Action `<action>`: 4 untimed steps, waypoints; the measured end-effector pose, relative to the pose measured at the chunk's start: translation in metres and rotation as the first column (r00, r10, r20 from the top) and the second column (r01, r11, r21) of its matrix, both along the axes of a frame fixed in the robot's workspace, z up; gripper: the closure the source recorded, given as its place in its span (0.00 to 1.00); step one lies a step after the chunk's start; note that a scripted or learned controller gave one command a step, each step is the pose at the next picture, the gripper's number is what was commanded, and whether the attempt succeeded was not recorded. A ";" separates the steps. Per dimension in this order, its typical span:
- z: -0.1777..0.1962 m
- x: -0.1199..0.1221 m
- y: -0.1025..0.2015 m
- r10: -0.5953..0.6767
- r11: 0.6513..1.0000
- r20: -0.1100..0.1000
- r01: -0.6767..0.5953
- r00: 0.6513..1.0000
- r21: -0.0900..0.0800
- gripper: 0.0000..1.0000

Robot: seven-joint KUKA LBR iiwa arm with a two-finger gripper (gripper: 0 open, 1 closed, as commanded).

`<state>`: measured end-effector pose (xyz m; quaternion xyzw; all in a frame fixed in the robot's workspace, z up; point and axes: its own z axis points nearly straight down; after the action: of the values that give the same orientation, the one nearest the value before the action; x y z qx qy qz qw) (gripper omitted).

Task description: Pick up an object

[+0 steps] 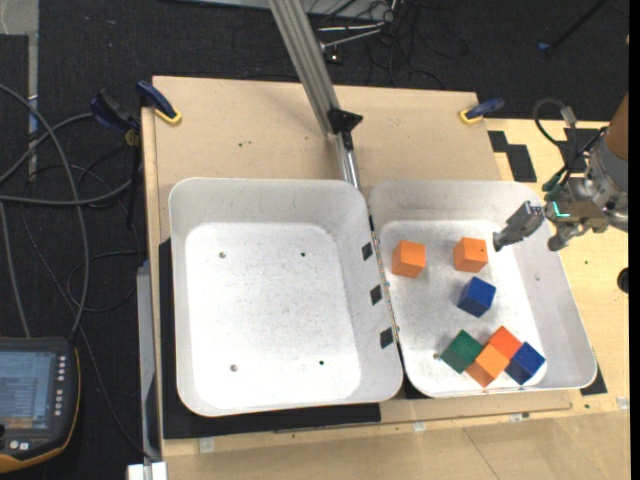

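Your gripper [538, 226] hung open and empty just right of the orange cube [470, 254], over the right bin [575, 343]'s far edge.

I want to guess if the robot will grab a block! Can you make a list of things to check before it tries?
1. Blocks to pick in the right bin: ok, seven lie there.
2. Gripper over that bin: ok, it sits above the upper right part.
3. A block stands alone for easy grabbing: ok, the orange block nearest the gripper and the blue block below it each have free space around.
4. Gripper already holding something: ok, nothing shows between its fingers.
5. Fingers open wide enough: cannot tell.
6. Crowded blocks: not ok, the green block and its neighbours touch in the lower corner.
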<state>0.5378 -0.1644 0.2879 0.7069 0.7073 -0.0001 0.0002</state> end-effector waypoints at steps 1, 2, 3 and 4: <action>-0.064 -0.001 0.000 -0.001 1.000 -0.007 0.001 1.000 0.002 0.00; -0.111 0.005 0.005 0.000 1.000 -0.005 0.000 1.000 0.001 0.00; -0.167 0.008 0.009 -0.002 1.000 0.010 0.003 1.000 -0.007 0.00; -0.155 0.009 0.009 -0.002 1.000 0.013 0.002 1.000 -0.005 1.00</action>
<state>0.5469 -0.1554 0.1334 0.7075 0.7066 0.0027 0.0064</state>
